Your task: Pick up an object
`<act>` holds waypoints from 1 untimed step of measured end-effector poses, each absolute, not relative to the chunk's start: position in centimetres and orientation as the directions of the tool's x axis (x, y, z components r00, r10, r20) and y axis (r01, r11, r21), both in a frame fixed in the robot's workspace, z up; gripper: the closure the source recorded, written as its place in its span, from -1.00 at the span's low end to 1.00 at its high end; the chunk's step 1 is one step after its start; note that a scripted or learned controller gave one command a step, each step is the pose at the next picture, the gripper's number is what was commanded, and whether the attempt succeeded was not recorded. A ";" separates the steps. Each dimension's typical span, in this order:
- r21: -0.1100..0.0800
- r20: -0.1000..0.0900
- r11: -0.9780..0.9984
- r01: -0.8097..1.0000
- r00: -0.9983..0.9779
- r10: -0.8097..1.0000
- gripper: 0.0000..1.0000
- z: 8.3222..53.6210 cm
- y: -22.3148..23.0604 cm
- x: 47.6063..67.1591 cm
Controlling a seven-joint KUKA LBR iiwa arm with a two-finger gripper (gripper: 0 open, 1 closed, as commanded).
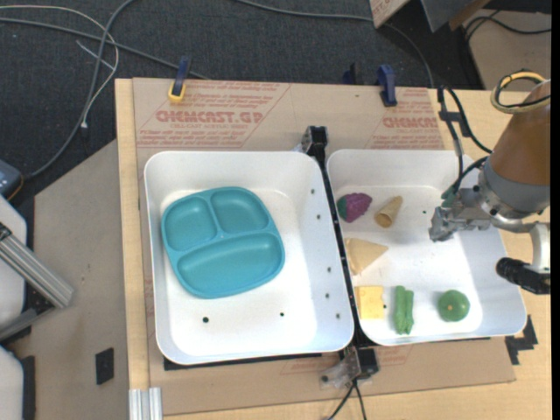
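The right bin [420, 166] holds several toy foods: a purple bunch of grapes [354, 206], a tan cone [388, 209], a pale cheese wedge [366, 254], a yellow block [371, 302], a green bean pod [402, 309] and a green round fruit [453, 305]. My gripper [444, 223] hangs over the right part of this bin, right of the cone and above the green fruit. Nothing shows between its fingers.
A teal divided plate [223, 240] lies in the left bin [175, 322]. The two bins meet at a dark divider [332, 234]. Clamps [181, 79] hold the cardboard at the back. Cables trail along the right side near the arm.
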State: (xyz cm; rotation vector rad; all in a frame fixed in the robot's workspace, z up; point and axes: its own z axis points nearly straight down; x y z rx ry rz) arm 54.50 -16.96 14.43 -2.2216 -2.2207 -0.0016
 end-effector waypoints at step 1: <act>0.006 -0.003 -0.001 1.000 0.001 1.000 1.00 19.4 -18.0 54.6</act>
